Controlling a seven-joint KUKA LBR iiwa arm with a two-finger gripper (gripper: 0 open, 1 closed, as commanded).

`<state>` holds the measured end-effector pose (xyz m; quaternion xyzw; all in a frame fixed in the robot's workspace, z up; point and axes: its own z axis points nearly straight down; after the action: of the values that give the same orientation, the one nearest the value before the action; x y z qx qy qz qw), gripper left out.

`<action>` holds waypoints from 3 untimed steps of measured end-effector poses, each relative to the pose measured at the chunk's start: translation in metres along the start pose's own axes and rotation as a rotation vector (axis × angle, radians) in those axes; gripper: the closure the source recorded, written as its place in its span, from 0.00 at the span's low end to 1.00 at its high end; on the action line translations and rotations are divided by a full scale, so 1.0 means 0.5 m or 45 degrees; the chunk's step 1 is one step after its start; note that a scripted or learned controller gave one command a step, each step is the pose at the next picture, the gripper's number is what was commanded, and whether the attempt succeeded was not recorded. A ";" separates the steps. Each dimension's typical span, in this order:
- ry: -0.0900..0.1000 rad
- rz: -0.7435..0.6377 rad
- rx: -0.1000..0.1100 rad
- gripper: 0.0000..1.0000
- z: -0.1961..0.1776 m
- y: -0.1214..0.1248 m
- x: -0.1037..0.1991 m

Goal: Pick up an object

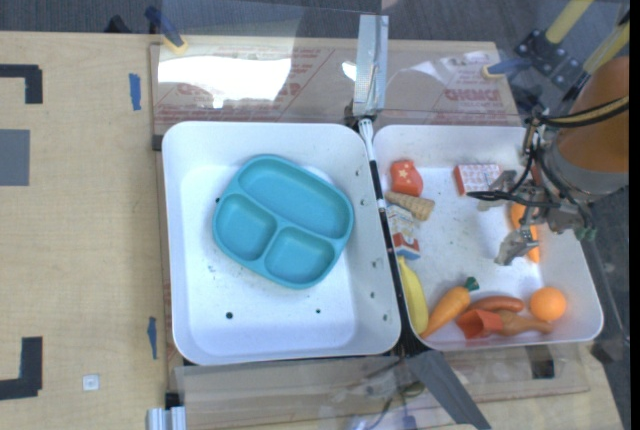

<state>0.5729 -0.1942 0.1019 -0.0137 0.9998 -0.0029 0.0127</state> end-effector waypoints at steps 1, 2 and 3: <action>0.018 0.121 -0.004 0.00 0.027 0.025 -0.025; 0.020 0.178 -0.004 0.00 0.025 0.020 0.049; 0.022 0.028 -0.006 0.00 0.030 0.082 -0.115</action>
<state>0.6297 -0.1516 0.0884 -0.0028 1.0000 -0.0004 0.0043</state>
